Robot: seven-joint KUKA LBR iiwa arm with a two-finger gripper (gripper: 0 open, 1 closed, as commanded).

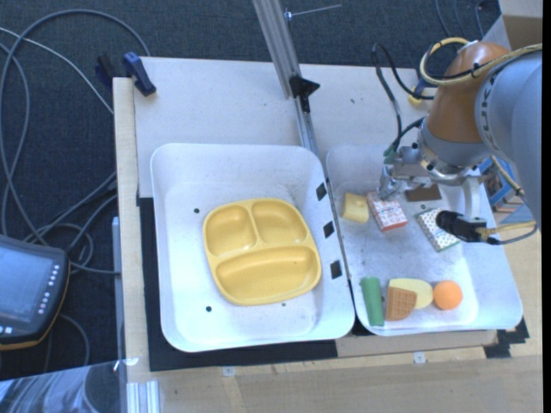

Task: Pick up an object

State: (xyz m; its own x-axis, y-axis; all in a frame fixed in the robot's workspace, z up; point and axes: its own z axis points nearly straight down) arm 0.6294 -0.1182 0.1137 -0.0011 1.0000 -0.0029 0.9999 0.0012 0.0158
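Dark carpet with loose cables surrounds the counter [215,93], which carries two white bins. From the overhead camera, the left bin [172,231] holds a yellow divided plate [258,249]. The right bin [495,295] holds a yellow block [355,207], a red-and-white box [388,214], a patterned packet [435,231], a green cylinder [371,299], a waffle-like piece [400,302] and an orange ball [447,295].

The arm [491,101] reaches in from the right, wrist bent downward, with the tool [392,186] low over the far end of the box. This looks like the descent toward a grasp. Whether the tool is open or closed cannot be told. Next it would need to settle around the box and close.
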